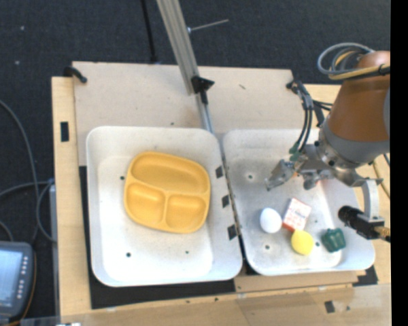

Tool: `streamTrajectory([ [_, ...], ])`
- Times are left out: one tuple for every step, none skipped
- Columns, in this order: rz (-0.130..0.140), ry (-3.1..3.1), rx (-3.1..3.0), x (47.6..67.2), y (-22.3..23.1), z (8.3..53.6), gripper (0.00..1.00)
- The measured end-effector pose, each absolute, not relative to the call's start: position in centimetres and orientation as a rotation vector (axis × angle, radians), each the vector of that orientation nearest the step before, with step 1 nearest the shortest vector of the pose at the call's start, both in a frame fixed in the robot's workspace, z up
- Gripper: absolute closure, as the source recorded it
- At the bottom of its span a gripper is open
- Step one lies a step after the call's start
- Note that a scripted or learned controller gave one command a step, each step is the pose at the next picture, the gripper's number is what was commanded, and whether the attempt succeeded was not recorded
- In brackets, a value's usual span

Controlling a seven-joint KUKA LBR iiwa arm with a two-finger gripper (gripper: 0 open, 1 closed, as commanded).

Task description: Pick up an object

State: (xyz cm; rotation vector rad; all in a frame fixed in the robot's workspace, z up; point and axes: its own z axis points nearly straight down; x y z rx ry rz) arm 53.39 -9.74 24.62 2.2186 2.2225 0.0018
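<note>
Now the gripper (283, 175) is hanging with fingers spread wide, holding nothing, over the right bin (248, 156) on the tan bench (136, 97).

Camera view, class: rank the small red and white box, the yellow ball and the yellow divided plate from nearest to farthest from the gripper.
Measured from the gripper:
1. Small red and white box, just below it in the right bin.
2. Yellow ball, lower still, near that bin's front edge.
3. Yellow divided plate, across in the left bin.

Arm (359, 114) cut off at the right edge; tool (285, 174) finger state too small to tell.
</note>
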Motion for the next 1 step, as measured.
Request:
streamTrajectory([
  [0.003, 2.22, 2.221, 53.39, -9.76, 24.62, 0.0],
])
